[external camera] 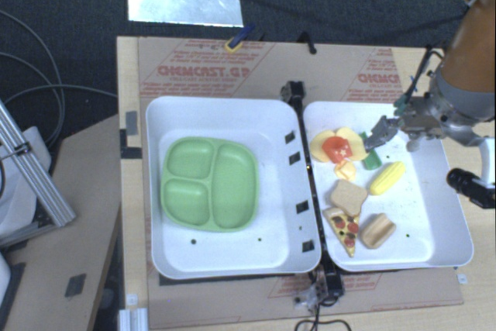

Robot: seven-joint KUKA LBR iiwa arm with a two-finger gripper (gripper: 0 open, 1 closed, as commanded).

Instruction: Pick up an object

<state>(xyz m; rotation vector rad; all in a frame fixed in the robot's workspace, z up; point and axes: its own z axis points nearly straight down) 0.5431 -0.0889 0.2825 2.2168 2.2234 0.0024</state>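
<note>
Yellow toy corn (pixel 387 177) is laid diagonally in the right bin (pixel 446 244), its upper end angled toward the gripper (pixel 377 136). Whether the fingers are spread cannot be told.

I read "CHEMCAST GP" in red print on the brown protective sheet (pixel 203 67) covering the desk, repeated near the right bin; the other copies are too blurred.

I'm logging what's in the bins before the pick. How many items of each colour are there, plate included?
Green: 2, the divided plate and a small green piece
Yellow: 2, the corn cob and a small yellow piece
Red on yellow: 1, the tomato piece
Tan: 2, the bread slice and bread roll
Mixed: 1, the pizza slice
Total: 8
</note>
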